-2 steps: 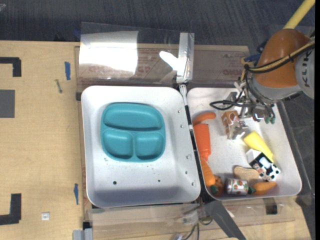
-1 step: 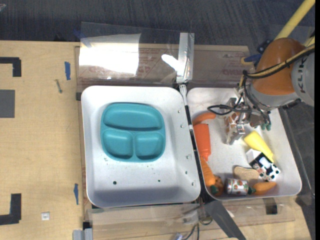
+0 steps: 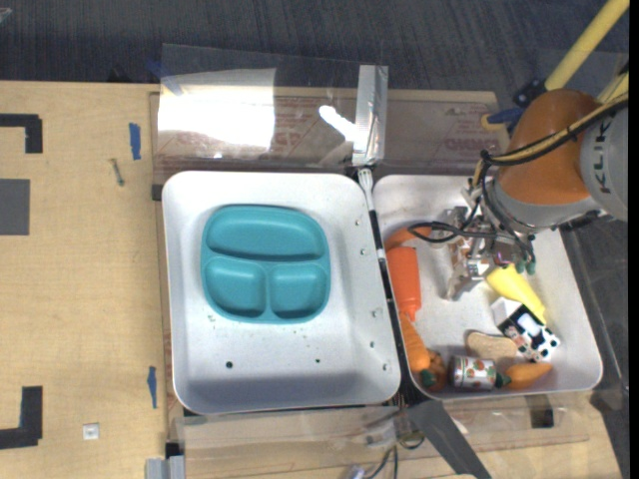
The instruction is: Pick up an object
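Where print reads "CHA" on cardboard [image 3: 451, 140], tool [image 3: 461, 279], grip state unclear, above right bin [image 3: 584, 317].

Light plywood desk [image 3: 80, 297] with black corner markings and blue tape strips at 9 o'clock. Dark grey carpeted floor [image 3: 300, 13] along 12 o'clock. Clear plastic sheet [image 3: 265, 118] at 12 o'clock, glaring under overhead light. Yellow pole [image 3: 595, 30] at 1 o'clock.
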`<move>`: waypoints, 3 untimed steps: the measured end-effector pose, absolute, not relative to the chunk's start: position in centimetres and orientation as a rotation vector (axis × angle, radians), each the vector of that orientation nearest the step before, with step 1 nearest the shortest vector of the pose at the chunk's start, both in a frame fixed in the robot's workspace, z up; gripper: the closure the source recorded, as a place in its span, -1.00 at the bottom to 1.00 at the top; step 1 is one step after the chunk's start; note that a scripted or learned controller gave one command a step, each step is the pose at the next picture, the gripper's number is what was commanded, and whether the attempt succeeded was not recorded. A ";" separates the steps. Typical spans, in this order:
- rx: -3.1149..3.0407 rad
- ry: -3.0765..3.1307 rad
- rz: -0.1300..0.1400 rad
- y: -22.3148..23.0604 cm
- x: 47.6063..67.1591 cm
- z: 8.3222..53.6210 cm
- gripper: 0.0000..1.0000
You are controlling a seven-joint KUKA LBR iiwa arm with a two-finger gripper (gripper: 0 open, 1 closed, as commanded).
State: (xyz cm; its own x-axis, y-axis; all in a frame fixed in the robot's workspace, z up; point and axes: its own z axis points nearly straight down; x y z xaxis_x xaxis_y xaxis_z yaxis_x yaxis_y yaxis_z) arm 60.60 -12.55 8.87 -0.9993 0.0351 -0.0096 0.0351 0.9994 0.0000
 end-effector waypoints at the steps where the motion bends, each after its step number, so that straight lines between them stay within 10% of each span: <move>1: 0.052 3.119 -0.003 -12.5 61.0 10.2 1.00; 2: -0.020 3.132 0.001 -9.1 61.6 12.7 1.00; 3: -0.063 3.123 -0.004 -10.2 67.0 27.4 1.00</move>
